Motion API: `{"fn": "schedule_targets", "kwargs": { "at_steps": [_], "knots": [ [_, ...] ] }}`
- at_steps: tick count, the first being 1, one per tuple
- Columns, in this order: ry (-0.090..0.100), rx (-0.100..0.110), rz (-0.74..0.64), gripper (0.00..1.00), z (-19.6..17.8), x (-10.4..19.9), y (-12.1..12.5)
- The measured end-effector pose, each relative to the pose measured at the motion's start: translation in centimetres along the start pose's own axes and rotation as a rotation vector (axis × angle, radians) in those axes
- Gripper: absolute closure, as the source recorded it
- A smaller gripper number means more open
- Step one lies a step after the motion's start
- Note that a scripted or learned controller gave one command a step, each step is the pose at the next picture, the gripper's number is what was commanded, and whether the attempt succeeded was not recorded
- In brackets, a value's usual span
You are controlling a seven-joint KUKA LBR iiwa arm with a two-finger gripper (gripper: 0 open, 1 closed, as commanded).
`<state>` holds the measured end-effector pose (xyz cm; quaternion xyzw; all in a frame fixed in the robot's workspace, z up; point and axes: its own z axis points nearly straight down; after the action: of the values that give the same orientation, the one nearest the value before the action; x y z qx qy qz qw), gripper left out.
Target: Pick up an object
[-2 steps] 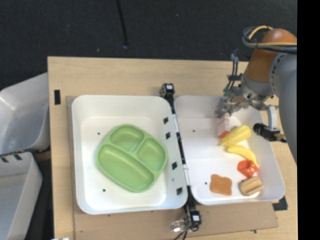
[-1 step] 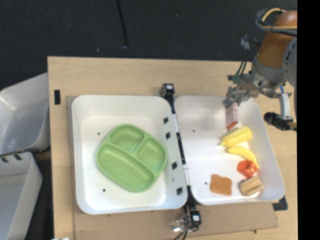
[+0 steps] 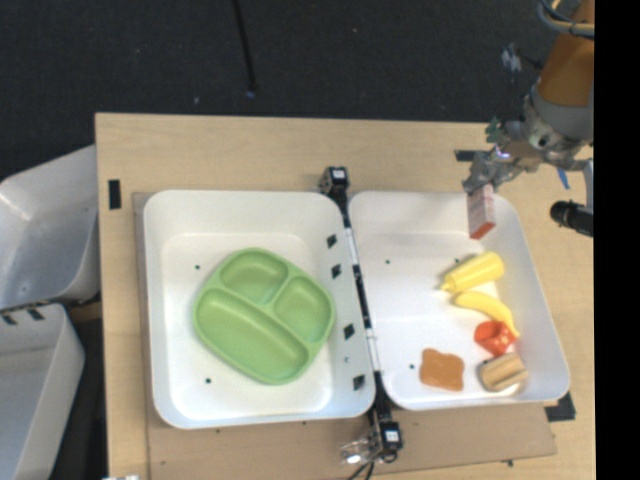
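My gripper hangs over the far right corner of the right bin, on the grey arm with its orange band. A small white and red object hangs straight down from between its fingers, above the bin's far rim. Lower in the same bin lie a yellow bottle-shaped toy, a banana, a red piece, an orange-brown piece and a tan roll.
The left bin holds a green divided plate. A black-clipped divider runs between the two bins. Bare wooden bench lies behind both bins, and a white box stands off the left edge.
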<state>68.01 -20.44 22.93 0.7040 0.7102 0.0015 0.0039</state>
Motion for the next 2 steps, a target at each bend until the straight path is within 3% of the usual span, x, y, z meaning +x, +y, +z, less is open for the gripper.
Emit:
{"fn": "schedule_targets", "kwargs": {
  "at_steps": [1, 2],
  "knots": [
    [0.0, -0.001, -0.001, 1.0, -6.5, -0.4, 0.3],
    [0.003, 0.007, 0.004, 1.0, -5.6, 3.7, -0.1]
  ]
}}
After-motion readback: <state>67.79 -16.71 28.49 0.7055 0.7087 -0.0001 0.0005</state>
